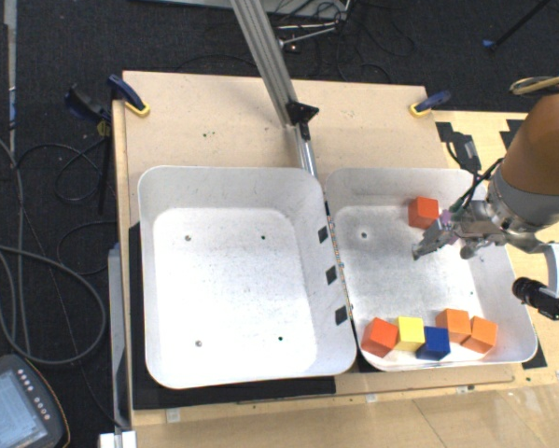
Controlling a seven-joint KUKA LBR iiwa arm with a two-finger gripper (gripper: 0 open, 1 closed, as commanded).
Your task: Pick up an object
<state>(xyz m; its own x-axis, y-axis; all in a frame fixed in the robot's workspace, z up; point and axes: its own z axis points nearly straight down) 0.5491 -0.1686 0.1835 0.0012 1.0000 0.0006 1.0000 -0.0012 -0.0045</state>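
In the right bin (pixel 391 278), an orange block (pixel 423 212) lies alone near the back. My gripper (pixel 435 241) hangs just in front of and to the right of it, low over the bin floor, fingers pointing left. Nothing shows between the fingers. Along the bin's front wall sit an orange block (pixel 381 335), a yellow block (pixel 410 330), a blue block (pixel 436 343) and two more orange blocks (pixel 468 329) in a tight row.
The left bin (pixel 228 269) stands beside the right one, with black clips on the shared rim. A slanted metal pole (pixel 265 49) comes down to the bins' back edge. Clamps sit at the bench's back corners.
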